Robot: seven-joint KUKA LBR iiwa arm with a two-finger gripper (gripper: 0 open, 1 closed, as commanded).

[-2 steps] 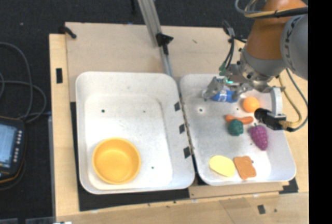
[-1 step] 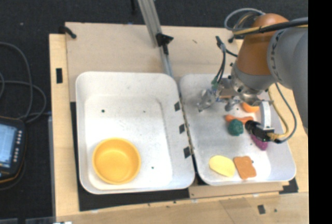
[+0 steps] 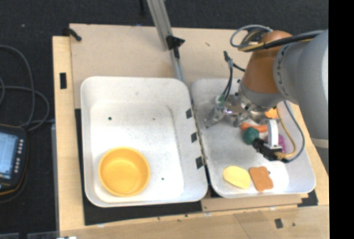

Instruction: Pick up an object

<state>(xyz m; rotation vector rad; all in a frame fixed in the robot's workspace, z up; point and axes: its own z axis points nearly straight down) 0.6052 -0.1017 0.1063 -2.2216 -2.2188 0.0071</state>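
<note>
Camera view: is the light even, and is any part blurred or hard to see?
Camera view: light is soft and even, with no glare on the left bin; the yellow bowl is sharp. Under the arm, the small objects lie in shade and look blurred.

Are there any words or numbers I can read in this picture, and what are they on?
None can be read.
The screen device at the left edge has a lit display and buttons, but any writing on it is too small and blurred to read.
The yellow bowl, the white bins and the arm show no writing.
</note>
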